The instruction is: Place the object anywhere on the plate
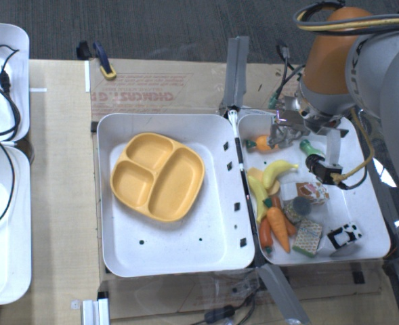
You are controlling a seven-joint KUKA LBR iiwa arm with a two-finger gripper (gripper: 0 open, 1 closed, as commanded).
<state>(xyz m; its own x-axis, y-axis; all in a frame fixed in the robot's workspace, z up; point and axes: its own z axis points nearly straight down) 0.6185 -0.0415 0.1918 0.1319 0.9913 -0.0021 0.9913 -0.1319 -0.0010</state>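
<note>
Yellow-orange plate (158, 175), three compartments, lies flat in the left white bin (118, 249), toward that bin's upper left; nothing rests on it.

Right white bin (372, 202) holds the loose items, all well apart from the plate:
- yellow banana (277, 171), curved, near the bin's middle, with a second yellow piece (255, 188) just beside it along the left wall;
- carrot (277, 227), orange, lying lengthwise below the banana, touching a shorter red-orange piece (265, 233) to its left;
- small orange fruit (261, 143) with a green top, near the upper left corner;
- green item (307, 146), partly hidden by the gripper;
- green-and-tan sponge-like block (308, 237) near the bottom wall;
- black-and-white item (343, 235) at the lower right;
- small packet (312, 192), white and red, at centre.

Gripper (280, 133) hangs low over the upper part of the right bin, beside the orange fruit. Whether it is spread or closed cannot be told; no item is seen held. Arm (348, 53), grey with orange band, enters from the right.
</note>
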